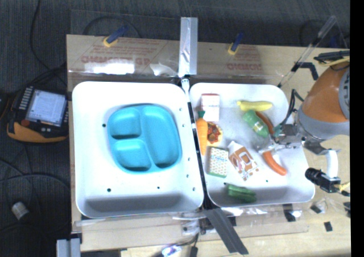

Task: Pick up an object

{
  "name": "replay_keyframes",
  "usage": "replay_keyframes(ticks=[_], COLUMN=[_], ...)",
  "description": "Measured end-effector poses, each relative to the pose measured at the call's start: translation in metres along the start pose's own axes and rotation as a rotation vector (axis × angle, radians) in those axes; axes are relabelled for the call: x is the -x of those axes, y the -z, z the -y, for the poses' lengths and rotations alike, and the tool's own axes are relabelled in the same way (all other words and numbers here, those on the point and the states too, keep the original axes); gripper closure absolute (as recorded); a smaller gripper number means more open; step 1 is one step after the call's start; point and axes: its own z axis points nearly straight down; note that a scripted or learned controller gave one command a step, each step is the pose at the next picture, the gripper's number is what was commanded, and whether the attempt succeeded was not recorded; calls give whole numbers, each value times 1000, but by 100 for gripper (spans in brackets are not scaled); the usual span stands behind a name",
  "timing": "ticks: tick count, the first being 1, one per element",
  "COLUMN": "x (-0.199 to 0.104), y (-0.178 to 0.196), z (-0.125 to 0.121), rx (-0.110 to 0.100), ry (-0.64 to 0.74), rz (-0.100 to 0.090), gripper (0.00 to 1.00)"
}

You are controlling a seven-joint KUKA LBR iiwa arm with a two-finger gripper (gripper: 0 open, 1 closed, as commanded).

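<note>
The right bin point(296, 190) holds several small objects. A yellow banana point(255, 104) lies near the back, with a green bottle point(255, 124) and a red-orange pepper point(265, 120) just in front of it. An orange carrot point(276, 164) lies near the bin's right side. My gripper point(280, 138) hangs low over the bin's right part, between the green bottle and the orange carrot. It is dark and small here, and I see nothing clearly held in it.
A white and red carton point(210, 106), an orange snack pack point(208, 133), a green-white packet point(216, 161), a white-orange packet point(243, 161) and a green vegetable point(240, 193) also lie in the right bin. The left bin point(91, 193) holds a blue divided plate point(142, 137).
</note>
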Motion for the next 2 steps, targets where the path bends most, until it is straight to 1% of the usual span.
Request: replay_keyframes(ticks=[1, 2], x=[-30, -41], y=[81, 58], z=[45, 13], rx=[-3, -3], ry=[-8, 81], rz=[6, 7], gripper=[100, 100])
